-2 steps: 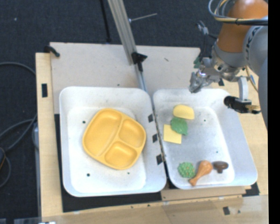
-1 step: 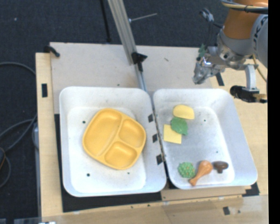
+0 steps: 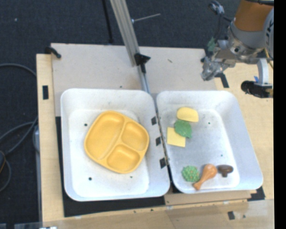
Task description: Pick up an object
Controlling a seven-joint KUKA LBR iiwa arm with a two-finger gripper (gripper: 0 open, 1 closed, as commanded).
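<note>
Two white bins are sitting side by side. The left bin is holding a yellow divided tray. The right bin is holding the small pickable items, loose and mostly apart, which looks deliberate: a spread like this is leaving room around each piece for fingers to come down.

Gripper is hanging above and beyond the far rim of the right bin, over bare bench, not over any object. Nothing is showing between its fingers; whether they are open or closed I cannot tell, the tip being small and dark against the board.

From the gripper, everything is lying nearer the camera and lower:
- yellow rounded piece, closest, just inside the far part of the bin
- green leaf piece, touching the yellow rounded piece's near side and overlapping a flat yellow square
- further off, along the bin's near edge: a green broccoli piece, a drumstick lying just beside it, a brown mushroom-like piece at the drumstick's far end

Arm is reaching in from the right, orange band high, wrist angling down and left toward the bin.

Judgement: pick is not yet begun. The yellow rounded piece is looking like the shortest reach.
</note>
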